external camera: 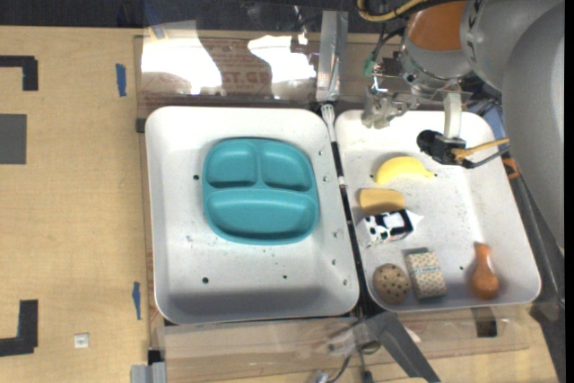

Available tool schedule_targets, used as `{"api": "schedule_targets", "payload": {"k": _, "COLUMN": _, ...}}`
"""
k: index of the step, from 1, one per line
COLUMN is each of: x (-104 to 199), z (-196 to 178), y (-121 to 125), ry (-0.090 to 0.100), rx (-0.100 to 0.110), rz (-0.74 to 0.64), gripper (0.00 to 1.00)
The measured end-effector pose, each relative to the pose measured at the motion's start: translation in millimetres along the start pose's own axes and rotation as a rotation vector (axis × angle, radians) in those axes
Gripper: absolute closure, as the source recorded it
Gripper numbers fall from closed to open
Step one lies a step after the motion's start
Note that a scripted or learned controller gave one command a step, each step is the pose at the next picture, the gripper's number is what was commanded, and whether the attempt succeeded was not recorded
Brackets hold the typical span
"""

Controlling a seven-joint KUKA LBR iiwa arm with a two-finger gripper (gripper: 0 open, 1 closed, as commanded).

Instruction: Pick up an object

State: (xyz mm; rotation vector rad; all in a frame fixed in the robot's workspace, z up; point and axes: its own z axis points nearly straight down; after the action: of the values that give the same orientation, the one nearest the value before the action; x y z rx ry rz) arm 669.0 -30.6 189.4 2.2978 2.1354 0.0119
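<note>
My gripper (384, 110) hangs over the far left corner of the right bin (516, 220), its fingers apart with nothing between them. Below it in that bin lie a yellow banana (403, 169), a yellow cheese wedge (381, 199) and a black-and-white cow-patterned piece (389, 226). Nearer the front edge sit a round brown cookie (389, 282), a small wrapped packet (425, 273) and an orange-brown drumstick-shaped piece (484, 272). The gripper touches none of them.
The left bin (170, 193) holds a teal divided plate (261, 190). A clear panel (233, 58) stands behind the bins, and a metal divider (330, 58) rises between them. Bare white floor shows at the right bin's far right.
</note>
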Motion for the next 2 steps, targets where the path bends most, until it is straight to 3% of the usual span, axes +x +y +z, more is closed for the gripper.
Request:
{"api": "schedule_targets", "payload": {"k": 1, "x": -72, "z": 100, "y": -48, "ry": -0.003, "rx": 0.002, "rz": -0.051, "gripper": 1.00}}
{"api": "schedule_targets", "payload": {"k": 2, "x": -90, "z": 103, "y": -11, "ry": -0.004, "rx": 0.002, "rz": -0.112, "gripper": 1.00}}
